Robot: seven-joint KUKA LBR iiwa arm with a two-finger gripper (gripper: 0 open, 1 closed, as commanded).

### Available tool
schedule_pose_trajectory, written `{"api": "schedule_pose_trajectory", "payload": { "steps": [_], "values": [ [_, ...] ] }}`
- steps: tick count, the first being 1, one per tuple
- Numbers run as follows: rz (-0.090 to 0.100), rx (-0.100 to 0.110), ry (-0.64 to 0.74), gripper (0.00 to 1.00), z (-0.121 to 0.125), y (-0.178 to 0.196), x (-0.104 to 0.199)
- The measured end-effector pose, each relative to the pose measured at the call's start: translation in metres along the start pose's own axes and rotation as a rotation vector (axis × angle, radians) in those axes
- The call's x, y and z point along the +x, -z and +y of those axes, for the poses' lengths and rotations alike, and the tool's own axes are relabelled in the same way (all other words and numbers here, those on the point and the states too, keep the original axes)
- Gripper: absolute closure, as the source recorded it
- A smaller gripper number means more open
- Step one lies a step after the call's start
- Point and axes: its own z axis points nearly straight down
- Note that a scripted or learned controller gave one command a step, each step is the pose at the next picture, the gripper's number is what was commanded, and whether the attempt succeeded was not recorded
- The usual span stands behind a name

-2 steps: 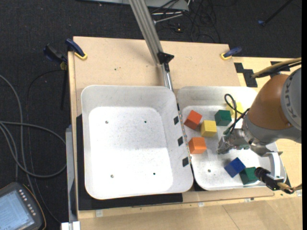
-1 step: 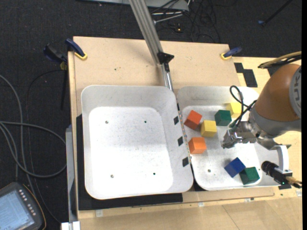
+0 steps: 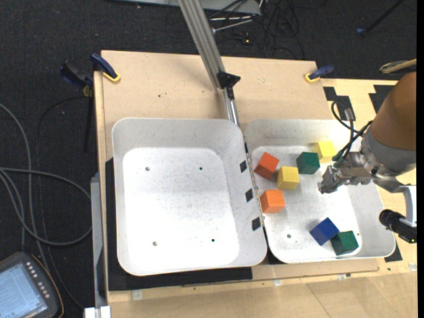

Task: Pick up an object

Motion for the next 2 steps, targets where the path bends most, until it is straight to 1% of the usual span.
{"api": "schedule_pose_trajectory", "payload": {
  "steps": [1, 2],
  "values": [
    [0.000, 0.002, 0.000, 1.00, 0.004, 0.043, -0.003],
    [0.003, 0.007, 0.006, 1.00, 0.021, 0.035, 0.058]
  ]
}}
